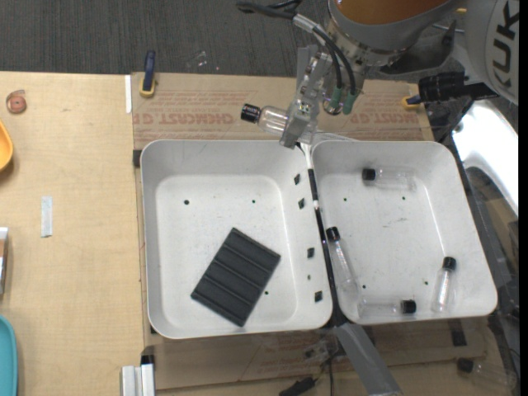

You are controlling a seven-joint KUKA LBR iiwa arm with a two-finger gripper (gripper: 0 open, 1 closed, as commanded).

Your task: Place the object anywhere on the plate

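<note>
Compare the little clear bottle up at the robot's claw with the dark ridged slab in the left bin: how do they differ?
The clear bottle is see-through with a black cap; the ridged slab is dark and opaque. The bottle is small and rounded; the slab is flat, rectangular and much bigger. The bottle is up at the gripper, above the bins' far edge; the slab lies slantwise on the left bin floor.
</note>
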